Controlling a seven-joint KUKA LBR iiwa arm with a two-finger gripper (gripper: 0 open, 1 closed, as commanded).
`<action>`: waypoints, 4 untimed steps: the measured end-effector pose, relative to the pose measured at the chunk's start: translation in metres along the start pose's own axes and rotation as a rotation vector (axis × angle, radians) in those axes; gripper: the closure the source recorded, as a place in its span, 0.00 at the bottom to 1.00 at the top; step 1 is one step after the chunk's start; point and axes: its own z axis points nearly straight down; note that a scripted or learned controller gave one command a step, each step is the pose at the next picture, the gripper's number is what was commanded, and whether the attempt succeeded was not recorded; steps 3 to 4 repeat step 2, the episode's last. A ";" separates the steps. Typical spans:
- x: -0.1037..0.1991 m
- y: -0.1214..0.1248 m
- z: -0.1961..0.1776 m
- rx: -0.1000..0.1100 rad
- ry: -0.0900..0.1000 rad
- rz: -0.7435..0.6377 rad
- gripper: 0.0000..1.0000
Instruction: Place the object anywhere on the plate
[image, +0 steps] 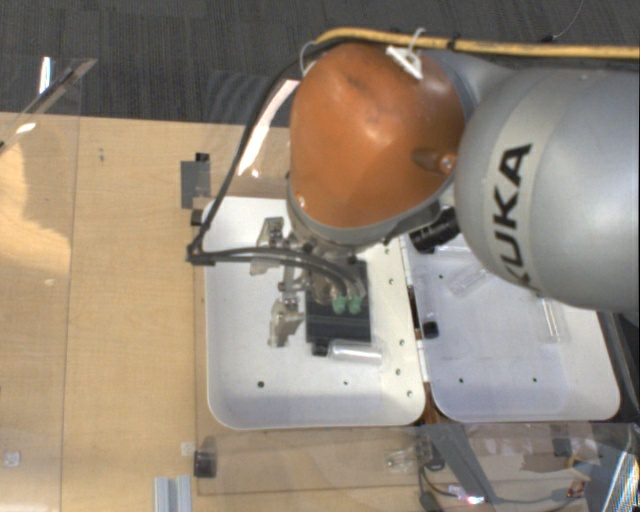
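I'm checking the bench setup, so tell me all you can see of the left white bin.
The left bin is a shallow white tray, plastic-looking, with rounded corners and small dark holes dotting its floor. It lies flat on the wooden bench, edge to edge with the right bin. The arm hangs over its upper half, hiding that part.

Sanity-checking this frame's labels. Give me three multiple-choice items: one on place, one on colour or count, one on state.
1. The gripper hangs over:
A. the left bin
B. the right bin
C. the bare bench

2. White bins on the bench:
A. one
B. two
C. three

3. The arm's orange band:
A. lies flat in a bin
B. sits above the left bin, hiding its far edge
C. is off the bench

Key: 1 A, the tool is over the left bin. 2 B, left bin plus right bin. 3 B, it covers that bin's top.
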 end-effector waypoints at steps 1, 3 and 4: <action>-0.002 0.002 -0.013 -0.004 -0.011 -0.002 1.00; -0.011 -0.003 0.210 0.003 0.008 0.239 1.00; -0.011 -0.003 0.210 0.003 0.008 0.239 1.00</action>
